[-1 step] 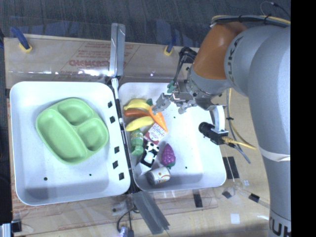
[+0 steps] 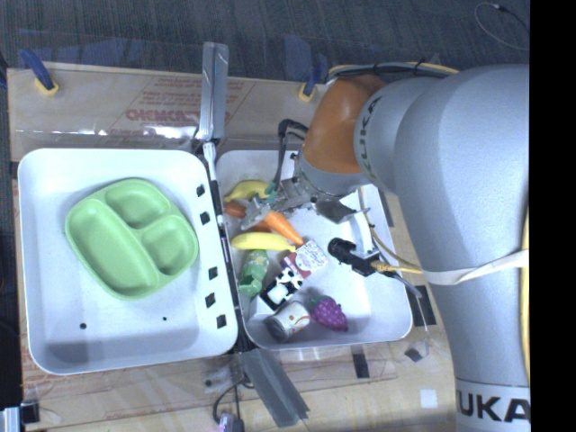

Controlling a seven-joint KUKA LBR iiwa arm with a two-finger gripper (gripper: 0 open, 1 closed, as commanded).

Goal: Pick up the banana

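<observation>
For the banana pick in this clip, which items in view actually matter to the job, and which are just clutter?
Belongs to the job:
- banana, in the right bin
- gripper, low over that bin's upper part

Just lying about:
- carrot
- purple grapes
- black-and-white cow toy
- small can
- green divided plate in the left bin

My bench (image 2: pixel 108 106) is a tan surface carrying red printed lettering along its far side. Two shallow white bins rest directly on it, side by side and touching: the left bin (image 2: pixel 45 331) and the right bin (image 2: pixel 391 318).
</observation>
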